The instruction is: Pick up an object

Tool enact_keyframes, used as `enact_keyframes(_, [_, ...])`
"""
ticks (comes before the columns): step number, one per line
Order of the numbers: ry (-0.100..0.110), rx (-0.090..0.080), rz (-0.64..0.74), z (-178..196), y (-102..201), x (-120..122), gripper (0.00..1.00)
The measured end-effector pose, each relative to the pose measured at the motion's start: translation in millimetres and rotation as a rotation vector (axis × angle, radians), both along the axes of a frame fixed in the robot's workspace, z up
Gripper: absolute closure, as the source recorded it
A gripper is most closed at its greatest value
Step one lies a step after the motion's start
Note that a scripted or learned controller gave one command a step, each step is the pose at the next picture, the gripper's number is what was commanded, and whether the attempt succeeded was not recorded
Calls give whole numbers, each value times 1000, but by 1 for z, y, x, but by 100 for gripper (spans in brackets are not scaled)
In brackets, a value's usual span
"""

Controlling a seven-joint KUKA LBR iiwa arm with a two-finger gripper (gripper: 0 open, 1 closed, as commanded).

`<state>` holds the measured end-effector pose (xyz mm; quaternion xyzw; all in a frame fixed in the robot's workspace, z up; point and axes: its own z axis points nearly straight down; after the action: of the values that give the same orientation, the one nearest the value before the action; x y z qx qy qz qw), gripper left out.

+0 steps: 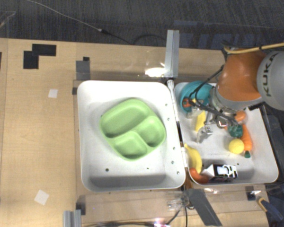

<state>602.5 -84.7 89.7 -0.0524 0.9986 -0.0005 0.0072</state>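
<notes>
The grey arm with its orange band reaches into the right white bin (270, 171), and its metal two-finger gripper (204, 132) hangs low over the bin floor. Whether its tips are apart or together cannot be told. A slim yellow banana-shaped piece (200, 120) lies just above them, touching or nearly so. A round yellow lemon (235, 146) sits to their right, an orange carrot (246, 141) beside it. Below them lie a yellow banana (195, 159) and a black-and-white toy car (224, 170). The left white bin (87, 126) holds a green divided plastic tray (132, 128)
</notes>
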Motion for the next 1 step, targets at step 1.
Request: enact_keyframes(1, [1, 2, -238, 0, -1, -6, 0])
